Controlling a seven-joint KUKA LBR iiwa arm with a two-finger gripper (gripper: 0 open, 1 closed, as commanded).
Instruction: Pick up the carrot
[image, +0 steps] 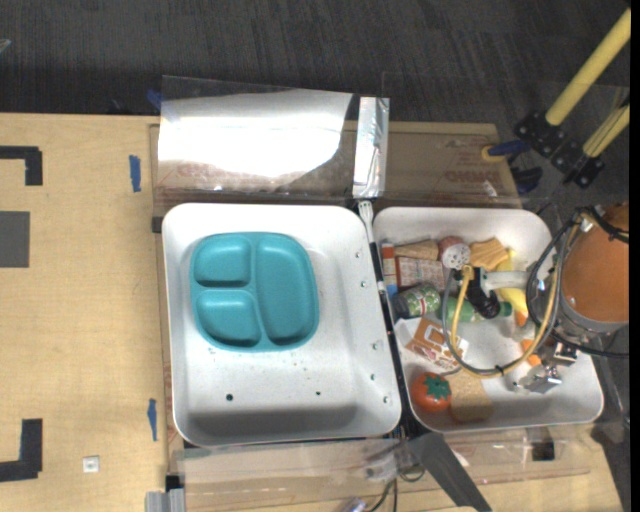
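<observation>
From the camera above the tabletop (70, 300), you see two shallow white bins side by side. The left bin (340, 300) carries a teal divided plate (255, 290). The right bin (575, 400) is crowded with toy groceries: a red tomato (436, 392) near the front, a green can (420, 300), a yellow banana (512, 297), small packets and a tan slice of bread (471, 398). The carrot (530, 350) looks to be the small orange piece by the bin's right side, just beside the hand and partly hidden by black cables, so take that as a judgement. Your arm (600, 280), with its orange band, reaches in from the right, and its hand (540, 378) hangs low over the bin's front right corner; whether it is open or closed cannot be told. Nothing shows between its tips, so the grasp seems not yet made. Next you would need to centre over the carrot and close on it cleanly, clear of the cables.
</observation>
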